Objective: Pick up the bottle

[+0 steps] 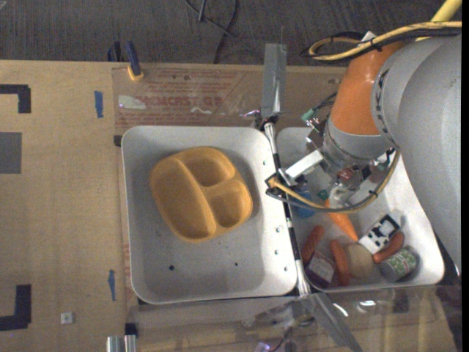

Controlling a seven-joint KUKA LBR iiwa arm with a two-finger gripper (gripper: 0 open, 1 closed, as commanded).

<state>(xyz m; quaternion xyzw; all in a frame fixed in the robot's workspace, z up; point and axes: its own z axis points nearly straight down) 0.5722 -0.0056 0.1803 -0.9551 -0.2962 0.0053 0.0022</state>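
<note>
2 white bins sit below a brown board bearing unreadable print.

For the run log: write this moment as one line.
arm: over right bin | gripper: low over the toys, grip unclear | bottle: not identified | left bin: yellow divided plate

Two shallow white bins are counted on the bench, a left bin and a right bin. One yellow divided plate with three compartments is seen in the left bin. One arm is counted above the right bin. Among the clutter there, perhaps three sausage-like pieces, one carrot, one black-and-white box and one small can are made out.
</note>
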